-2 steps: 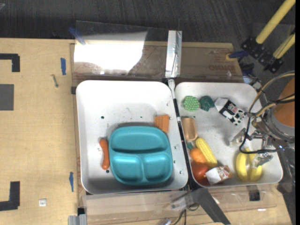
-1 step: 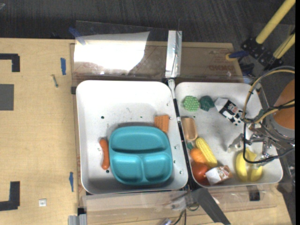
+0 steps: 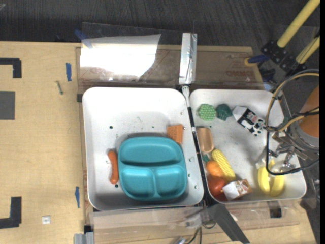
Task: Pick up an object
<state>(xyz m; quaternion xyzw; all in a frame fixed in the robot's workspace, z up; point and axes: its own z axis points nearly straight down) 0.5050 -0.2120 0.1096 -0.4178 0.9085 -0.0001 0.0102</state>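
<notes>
Seemingly, gripper (image 3: 281, 160) over banana (image 3: 269, 182), right bin (image 3: 238, 141), jaws unclear

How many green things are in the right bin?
2, side by side near the far edge of the right bin: a light green bumpy one and a darker green one just right of it. Others may be hidden.

bench (image 3: 35, 136): lying tan under both bins
black tape marks (image 3: 12, 67): sitting at the bench's left edge
</notes>
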